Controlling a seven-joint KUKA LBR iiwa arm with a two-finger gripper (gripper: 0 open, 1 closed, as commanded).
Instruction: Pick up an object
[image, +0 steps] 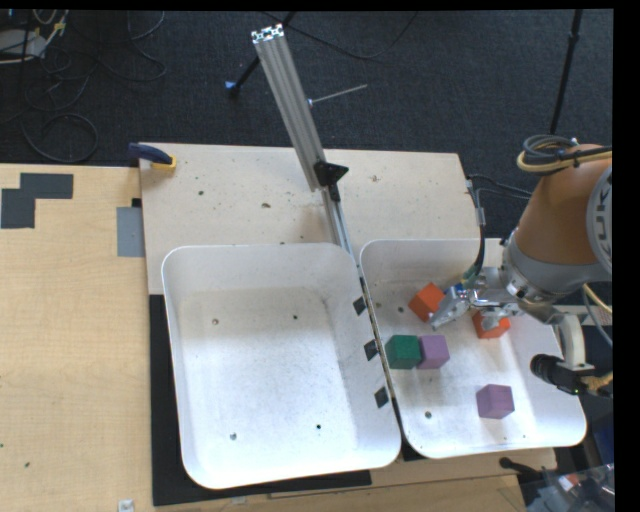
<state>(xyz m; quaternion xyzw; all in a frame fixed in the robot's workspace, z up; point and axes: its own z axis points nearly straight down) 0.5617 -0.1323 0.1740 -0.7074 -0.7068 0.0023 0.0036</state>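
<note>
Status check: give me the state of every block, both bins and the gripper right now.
orange block: loose on right bin floor, beside gripper.
red block: under the wrist, partly hidden.
green block: touching pink block.
purple block: alone.
gripper: low in right bin.
left bin: holds no blocks.

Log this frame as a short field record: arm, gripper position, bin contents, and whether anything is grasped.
arm: grey KUKA arm with orange band, reaching in from the right
gripper: two-finger gripper, low in the right white bin, beside the orange block
right bin contents: orange block, second orange block, green cube touching light purple cube, separate purple cube
left bin: shallow white bin
grasp: no block seen between the fingers
</note>
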